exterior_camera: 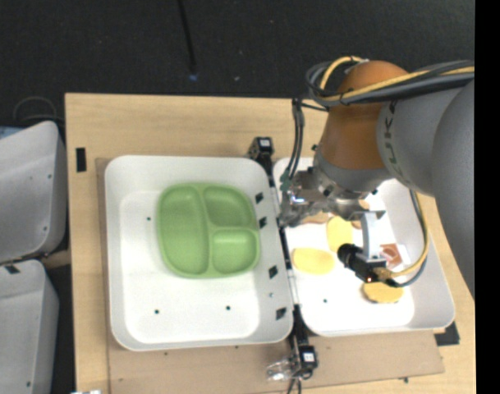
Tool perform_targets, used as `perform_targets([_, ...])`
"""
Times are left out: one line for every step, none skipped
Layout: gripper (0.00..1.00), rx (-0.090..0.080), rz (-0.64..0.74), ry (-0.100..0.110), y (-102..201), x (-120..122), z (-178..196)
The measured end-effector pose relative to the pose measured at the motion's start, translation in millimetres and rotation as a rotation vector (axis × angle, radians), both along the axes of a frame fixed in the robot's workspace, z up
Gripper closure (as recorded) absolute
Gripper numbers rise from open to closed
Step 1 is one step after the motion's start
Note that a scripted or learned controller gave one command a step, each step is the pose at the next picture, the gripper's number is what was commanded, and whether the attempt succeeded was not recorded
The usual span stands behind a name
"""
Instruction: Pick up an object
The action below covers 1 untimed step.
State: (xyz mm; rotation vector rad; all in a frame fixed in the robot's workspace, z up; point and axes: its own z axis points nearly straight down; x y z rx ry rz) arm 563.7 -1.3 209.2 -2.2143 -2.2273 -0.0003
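A green divided plate (pixel 207 229) lies in the left bin (pixel 135 302). In the right bin (pixel 414 310) lie a pale yellow flat piece (pixel 314 260), a second yellow piece (pixel 340 232) beside it, an orange-yellow piece (pixel 383 292) nearer the front and a small reddish-brown item (pixel 391 254). My gripper (pixel 314 209) hangs low over the back left part of the right bin, just behind the yellow pieces. The orange wrist band (pixel 360 117) and the grey arm cover the bin's back half.
The two white bins sit side by side on a wooden bench (pixel 85 130), joined by black clips along the middle seam (pixel 276 245). Cables loop from the wrist down over the right bin. White shapes (pixel 20 195) stand off the bench at the left.
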Motion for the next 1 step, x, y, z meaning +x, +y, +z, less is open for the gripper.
perform_targets([1.00,0.002,0.003,0.000,58.7,-10.6,5.4])
